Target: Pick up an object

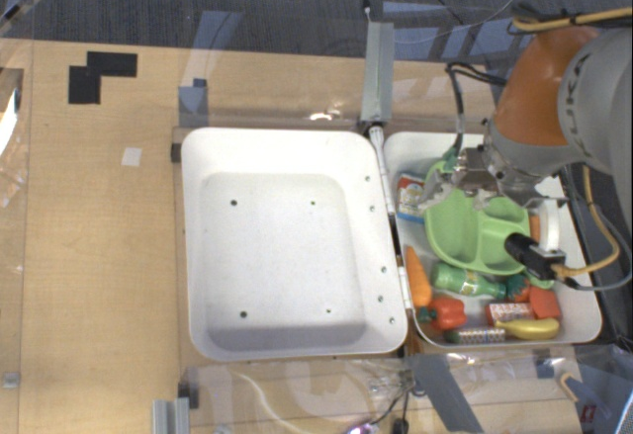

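Yellow plastic sits nearest me: a toy banana (532, 328) lies along the front wall of the right bin (591, 323), and just beside it I see a red pepper (447, 312), a small striped box (485, 312) and an orange carrot (417, 278) leaning along the left wall. All of these look like light, hollow toy food, stiff and a little slick, so from my seat I judge that any of them would lift easily but could squirt out of a pinch taken off-centre. A step further back lies a green bottle (471, 281) on its side, partly under the green bowl (473, 227), which is the biggest thing in the bin and sits in its middle. I take the bowl for thin rigid plastic, light, with a smooth curved wall; the rim is the only sensible place to take hold, one finger inside and one outside, since the body is too wide to span. The gripper (473, 183) hangs over the far rim of that bowl, close to or touching it, and I cannot tell how the fingers stand, because the wrist and its cabling cover them. A small red and white packet (409, 193) lies just left of the bowl. The left bin (282, 150) is alongside, and both rest on the wooden bench (89, 254). Beyond them the grey arm (584, 96) with its orange band reaches in from the right.
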`<state>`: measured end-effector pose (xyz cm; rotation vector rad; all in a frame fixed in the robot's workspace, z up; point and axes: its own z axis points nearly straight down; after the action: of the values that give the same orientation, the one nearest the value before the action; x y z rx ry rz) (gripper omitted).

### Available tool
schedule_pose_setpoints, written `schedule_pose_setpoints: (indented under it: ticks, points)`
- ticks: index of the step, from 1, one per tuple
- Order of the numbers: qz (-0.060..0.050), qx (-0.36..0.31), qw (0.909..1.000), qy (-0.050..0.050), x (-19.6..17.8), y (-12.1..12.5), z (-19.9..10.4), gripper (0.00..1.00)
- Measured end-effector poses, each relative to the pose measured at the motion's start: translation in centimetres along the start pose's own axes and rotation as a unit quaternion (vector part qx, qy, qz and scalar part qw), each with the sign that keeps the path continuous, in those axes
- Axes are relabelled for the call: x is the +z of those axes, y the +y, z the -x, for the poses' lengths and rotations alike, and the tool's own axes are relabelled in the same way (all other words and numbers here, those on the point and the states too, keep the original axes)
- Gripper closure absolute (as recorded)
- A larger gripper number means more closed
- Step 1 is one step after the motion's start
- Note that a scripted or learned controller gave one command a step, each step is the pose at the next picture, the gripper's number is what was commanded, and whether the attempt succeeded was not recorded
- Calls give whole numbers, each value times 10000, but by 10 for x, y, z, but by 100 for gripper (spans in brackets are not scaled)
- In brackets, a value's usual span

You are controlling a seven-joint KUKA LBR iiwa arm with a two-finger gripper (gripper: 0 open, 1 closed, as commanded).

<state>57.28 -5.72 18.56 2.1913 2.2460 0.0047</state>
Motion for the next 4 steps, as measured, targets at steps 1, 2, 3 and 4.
schedule_pose_setpoints:
  ticks: [1, 2, 3, 4]
  points:
    - [49, 570, 9984, -4, 95, -83, 39, 0]
    - [101, 545, 9985, 7, 83, -79, 36, 100]
    - [-6, 514, 9987, 36, 95, -75, 83, 100]
    - [2, -590, 9983, 3, 0, -85, -2, 100]
